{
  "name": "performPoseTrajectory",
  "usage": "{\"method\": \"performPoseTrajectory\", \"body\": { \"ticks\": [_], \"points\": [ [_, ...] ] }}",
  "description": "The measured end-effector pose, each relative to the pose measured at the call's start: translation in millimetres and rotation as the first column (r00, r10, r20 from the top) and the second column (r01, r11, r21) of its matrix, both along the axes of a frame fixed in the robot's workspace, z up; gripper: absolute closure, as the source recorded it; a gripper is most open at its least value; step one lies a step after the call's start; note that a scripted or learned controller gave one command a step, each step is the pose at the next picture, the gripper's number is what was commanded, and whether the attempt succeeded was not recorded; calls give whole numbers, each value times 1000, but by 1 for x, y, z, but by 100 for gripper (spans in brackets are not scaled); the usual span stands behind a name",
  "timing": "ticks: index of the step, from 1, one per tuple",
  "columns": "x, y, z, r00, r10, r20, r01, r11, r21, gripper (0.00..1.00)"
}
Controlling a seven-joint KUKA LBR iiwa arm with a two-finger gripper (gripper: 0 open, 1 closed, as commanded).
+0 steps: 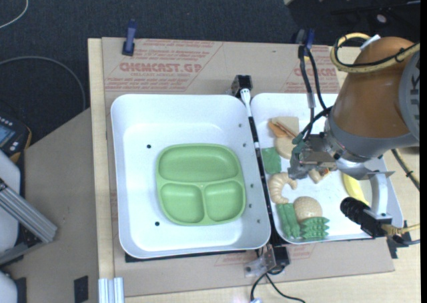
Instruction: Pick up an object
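Orange-banded arm (373,88) — fingers (308,165) above croissant (280,188)

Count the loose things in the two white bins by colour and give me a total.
Green: 3 - divided plate, flat piece, ridged piece
Tan or cream: 3 -
Yellow: 1 - banana
Total: 7 in plain sight

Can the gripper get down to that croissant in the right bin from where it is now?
Probably yes: the gripper hangs just right of the croissant, whose top lies uncovered, though the green pieces beside it crowd one side.
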State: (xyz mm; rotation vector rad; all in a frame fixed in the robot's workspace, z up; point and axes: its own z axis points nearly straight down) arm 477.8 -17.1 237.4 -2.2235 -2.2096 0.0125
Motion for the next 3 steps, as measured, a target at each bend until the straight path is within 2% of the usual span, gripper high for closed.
{"method": "performPoseTrajectory", "body": {
  "ticks": [1,2,3],
  "points": [
    [0,73,-57,1000,13,2,-13,1000,3,100],
    [29,117,124,999,14,31,-14,1000,6,100],
    [0,189,125,1000,16,13,-16,1000,4,100]
  ]
}}
